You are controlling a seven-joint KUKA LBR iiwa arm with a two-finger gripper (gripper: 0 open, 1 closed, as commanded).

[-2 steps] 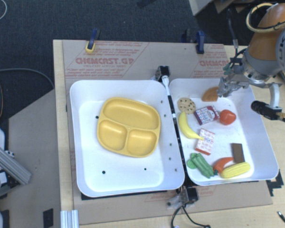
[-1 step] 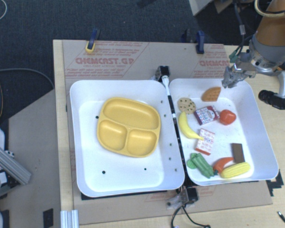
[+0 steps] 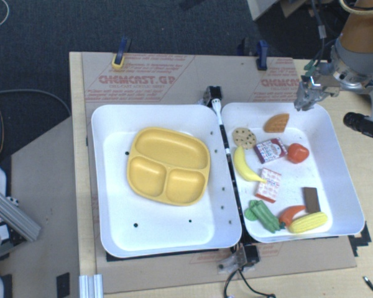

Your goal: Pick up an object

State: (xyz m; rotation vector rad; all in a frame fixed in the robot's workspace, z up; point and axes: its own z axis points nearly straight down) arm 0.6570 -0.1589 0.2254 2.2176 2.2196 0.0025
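Here, the gripper (image 3: 306,102) hangs at the upper right, over the right bin's (image 3: 336,135) far rim near a bread roll (image 3: 276,123); whether its claw is spread cannot be told.

Arm (image 3: 360,36) cut off by top and right edges; only orange band and wrist visible. Gripper (image 3: 306,101) small, blurred; finger gap unreadable. Red item (image 3: 291,213) partly hidden behind corn (image 3: 308,222), perhaps a pepper. Print on snack packet (image 3: 270,149) too small to read.
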